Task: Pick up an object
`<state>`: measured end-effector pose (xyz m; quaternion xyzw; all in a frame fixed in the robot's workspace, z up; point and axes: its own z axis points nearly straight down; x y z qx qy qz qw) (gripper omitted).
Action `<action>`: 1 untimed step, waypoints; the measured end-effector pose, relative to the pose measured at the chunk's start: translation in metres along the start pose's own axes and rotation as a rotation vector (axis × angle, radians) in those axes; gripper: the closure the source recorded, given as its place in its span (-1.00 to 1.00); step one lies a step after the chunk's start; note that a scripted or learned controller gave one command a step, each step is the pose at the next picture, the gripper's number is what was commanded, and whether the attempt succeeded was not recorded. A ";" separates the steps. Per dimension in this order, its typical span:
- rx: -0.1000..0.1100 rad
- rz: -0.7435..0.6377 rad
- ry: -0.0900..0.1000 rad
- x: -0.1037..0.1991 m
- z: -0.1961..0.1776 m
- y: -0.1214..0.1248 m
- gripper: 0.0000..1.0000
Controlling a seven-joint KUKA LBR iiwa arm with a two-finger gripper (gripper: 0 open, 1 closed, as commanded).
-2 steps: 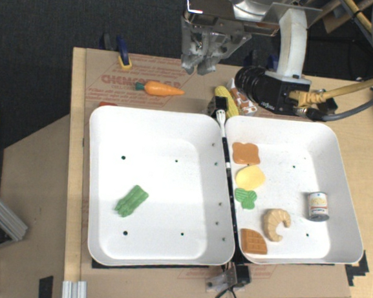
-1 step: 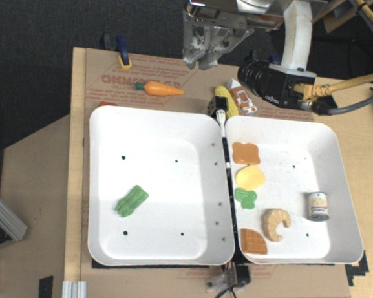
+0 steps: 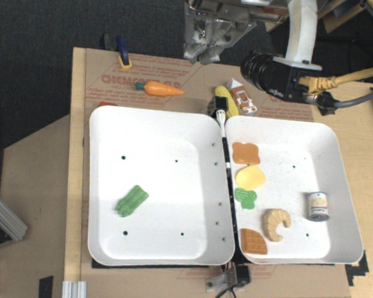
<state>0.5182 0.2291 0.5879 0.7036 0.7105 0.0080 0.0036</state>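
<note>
A small can [image 3: 318, 206] stood alone near the right side of the right bin [image 3: 341, 159], well apart from the croissant [image 3: 276, 223], waffle [image 3: 253, 241] and toast [image 3: 246, 153] lined along its left wall. A lone green piece [image 3: 131, 200] lay in the left bin [image 3: 110, 132]. Picking well likely meant choosing an isolated piece and descending straight over it. The pincer [image 3: 205, 49] hung beyond the bins' far edge over the counter [image 3: 88, 91], pinching nothing; whether spread or pressed together, I could not tell.
</note>
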 end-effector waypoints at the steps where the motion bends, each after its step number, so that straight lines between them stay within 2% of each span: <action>1: -0.003 -0.001 0.001 0.001 -0.010 0.000 1.00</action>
